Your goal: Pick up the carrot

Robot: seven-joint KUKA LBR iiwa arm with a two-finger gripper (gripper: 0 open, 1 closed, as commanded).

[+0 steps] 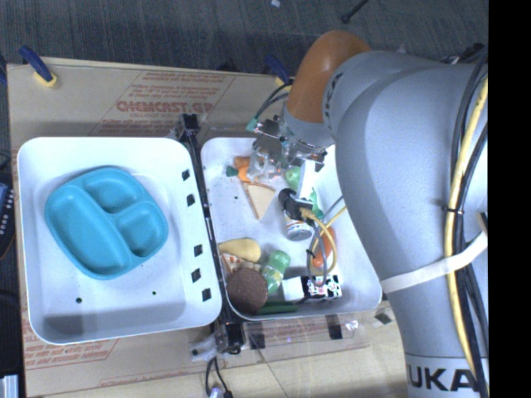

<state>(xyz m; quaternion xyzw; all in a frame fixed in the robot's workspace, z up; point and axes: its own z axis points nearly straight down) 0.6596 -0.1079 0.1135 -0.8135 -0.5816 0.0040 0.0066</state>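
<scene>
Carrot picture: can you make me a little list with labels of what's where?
carrot: orange, far end of the right bin, beside the gripper
gripper: low over the right bin's far end, next to the carrot
arm: grey with an orange band, reaching in from the right
blue plate: three sections, in the left bin
wedge: tan, just nearer than the carrot
brown disc: near end of the right bin

Probably a robotics lab: a grey KUKA arm [398, 164] fills the frame's right, two white bins [33, 247] sit on a clamped cardboard sheet [158, 98], dark carpet [166, 15] runs along the top.
</scene>
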